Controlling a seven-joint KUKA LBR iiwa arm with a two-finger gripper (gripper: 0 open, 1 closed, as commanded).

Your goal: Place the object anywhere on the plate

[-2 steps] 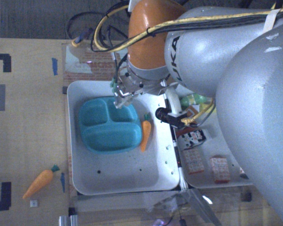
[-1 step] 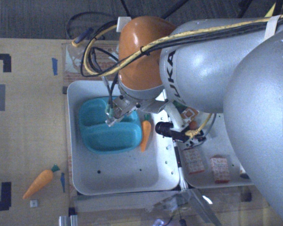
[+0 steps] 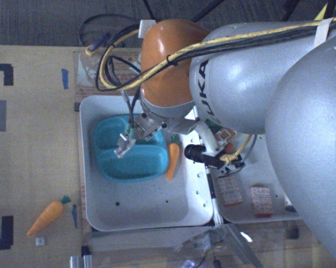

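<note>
We see the arm [image 3: 252,82] run past the right edge, hiding much of the right bin [image 3: 257,214] and the plate's [image 3: 129,155] upper right corner.

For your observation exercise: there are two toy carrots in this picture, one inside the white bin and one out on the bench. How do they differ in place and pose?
The carrot in the bin lies beside the blue plate, close against its right edge; the carrot on the bench lies alone outside the bin, to its lower left. The bin carrot points almost straight up and down the picture; the bench carrot lies on a slant. Both are orange with green tops.
</note>
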